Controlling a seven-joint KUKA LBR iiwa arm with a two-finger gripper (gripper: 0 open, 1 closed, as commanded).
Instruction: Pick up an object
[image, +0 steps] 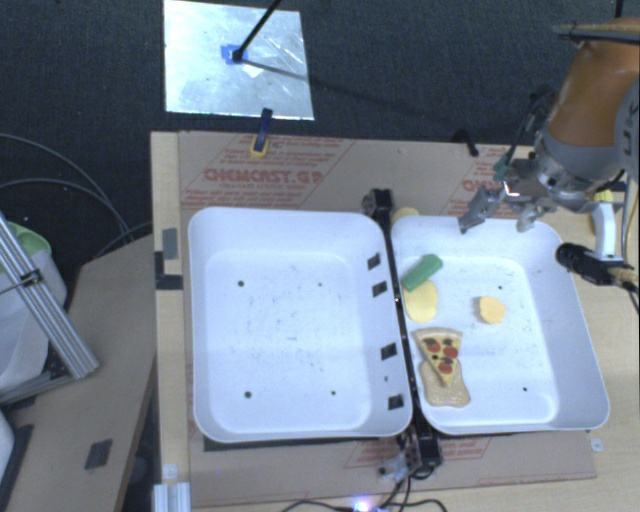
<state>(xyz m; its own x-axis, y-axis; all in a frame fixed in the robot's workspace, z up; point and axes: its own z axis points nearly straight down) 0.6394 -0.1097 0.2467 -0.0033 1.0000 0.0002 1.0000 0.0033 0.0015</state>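
Observation:
The right bin holds a green block, a pale yellow piece just below it, a small orange-yellow round piece and a pizza-slice toy near the front. A yellow object lies beyond the far rim by the divider. My gripper hangs above the right bin's far edge, open, with nothing between its fingers. It is well apart from every object.
The left bin sits next to the right one, joined by black clips along the divider. A metal plate lies at the back. An aluminium frame stands at the left.

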